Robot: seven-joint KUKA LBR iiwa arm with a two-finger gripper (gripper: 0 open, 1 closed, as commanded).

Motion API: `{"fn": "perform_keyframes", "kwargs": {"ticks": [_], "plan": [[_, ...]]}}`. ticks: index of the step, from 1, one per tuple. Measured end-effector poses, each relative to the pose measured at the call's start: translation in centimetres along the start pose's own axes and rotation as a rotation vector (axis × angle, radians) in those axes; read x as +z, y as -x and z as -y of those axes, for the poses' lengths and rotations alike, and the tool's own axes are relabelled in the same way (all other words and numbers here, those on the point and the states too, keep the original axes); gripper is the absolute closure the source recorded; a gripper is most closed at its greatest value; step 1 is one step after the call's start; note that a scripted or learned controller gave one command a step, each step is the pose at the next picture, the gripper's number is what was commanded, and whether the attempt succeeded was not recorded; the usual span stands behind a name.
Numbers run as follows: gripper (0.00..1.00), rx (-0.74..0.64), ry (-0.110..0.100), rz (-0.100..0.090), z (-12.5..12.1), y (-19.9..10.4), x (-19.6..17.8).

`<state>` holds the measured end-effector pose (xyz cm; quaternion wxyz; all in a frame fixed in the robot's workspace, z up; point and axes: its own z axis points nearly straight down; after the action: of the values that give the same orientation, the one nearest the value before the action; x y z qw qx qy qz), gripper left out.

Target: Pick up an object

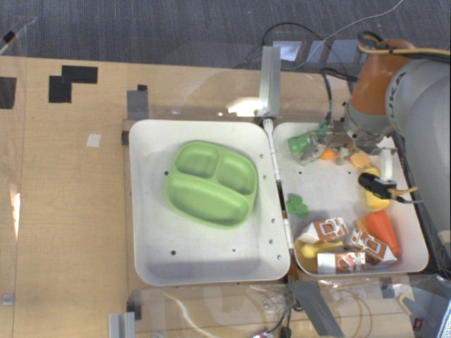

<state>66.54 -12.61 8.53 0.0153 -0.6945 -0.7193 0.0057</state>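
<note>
A: Status of the grey two-finger gripper [330,144]?
B: Low in the right white bin [317,182], far corner, beside a translucent green plastic piece [301,145]; grip cannot be judged.
A: Why there?
B: Likely targeting that piece; green divided plate [211,183] sits alone in the left bin [151,245]

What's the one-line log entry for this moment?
arm: over right bin far end | gripper: low by green toy | grasp: unconfirmed | green plate: left bin
</note>
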Motion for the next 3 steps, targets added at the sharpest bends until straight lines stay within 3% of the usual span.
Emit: {"fn": "perform_keyframes", "kwargs": {"ticks": [1, 2, 3], "plan": [[1.0, -0.002, -0.008, 0.003, 0.1, 0.1, -0.6], [1.0, 0.067, 0.036, 0.018, 1.2, -2.3, -0.2], [0.0, 0.066, 0.039, 0.016, 1.1, -2.5, -0.2]]}}
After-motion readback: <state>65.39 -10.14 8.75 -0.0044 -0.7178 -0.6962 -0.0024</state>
